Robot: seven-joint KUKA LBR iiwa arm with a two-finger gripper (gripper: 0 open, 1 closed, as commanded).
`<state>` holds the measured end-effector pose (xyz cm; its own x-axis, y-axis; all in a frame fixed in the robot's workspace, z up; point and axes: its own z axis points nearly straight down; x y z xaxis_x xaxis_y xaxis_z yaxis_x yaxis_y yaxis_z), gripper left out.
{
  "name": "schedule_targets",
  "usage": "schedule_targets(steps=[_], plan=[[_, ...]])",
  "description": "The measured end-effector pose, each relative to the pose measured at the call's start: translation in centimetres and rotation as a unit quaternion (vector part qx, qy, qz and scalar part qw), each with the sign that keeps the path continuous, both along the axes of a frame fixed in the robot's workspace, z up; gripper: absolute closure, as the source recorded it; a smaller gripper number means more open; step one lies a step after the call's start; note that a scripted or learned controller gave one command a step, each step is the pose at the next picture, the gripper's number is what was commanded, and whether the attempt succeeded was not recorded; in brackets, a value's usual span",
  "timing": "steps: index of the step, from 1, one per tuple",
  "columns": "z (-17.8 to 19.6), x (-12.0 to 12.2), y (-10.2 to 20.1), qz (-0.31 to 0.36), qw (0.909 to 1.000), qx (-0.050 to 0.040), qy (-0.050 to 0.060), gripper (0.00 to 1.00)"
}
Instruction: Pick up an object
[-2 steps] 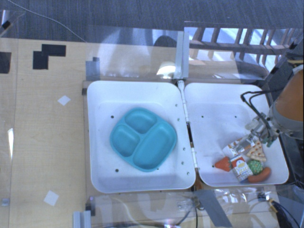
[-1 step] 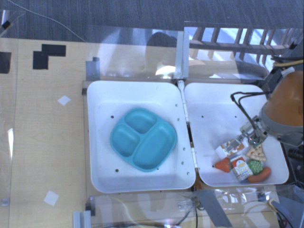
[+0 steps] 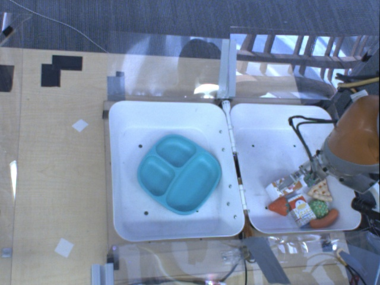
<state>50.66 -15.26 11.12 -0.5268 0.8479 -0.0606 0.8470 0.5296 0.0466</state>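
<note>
The two-finger gripper (image 3: pixel 310 172) hangs low in the right white bin (image 3: pixel 261 135), directly above a cluster of small toy foods (image 3: pixel 300 202); finger spacing cannot be told.

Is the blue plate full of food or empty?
Empty. The blue plate lies in the left bin with all three compartments bare.
</note>
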Motion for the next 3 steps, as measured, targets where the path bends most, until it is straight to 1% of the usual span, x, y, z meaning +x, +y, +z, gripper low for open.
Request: schedule_targets(steps=[1,2,3], plan=[[1.9,0.8,-2.1,-0.157,0.9869,0.0186,0.03,0.0],[-0.1,-0.2,0.4,-0.122,0.9925,0.0096,0.004,0.0],[-0.1,-0.2,1.3,-0.107,0.9942,0.0075,-0.001,0.0]])
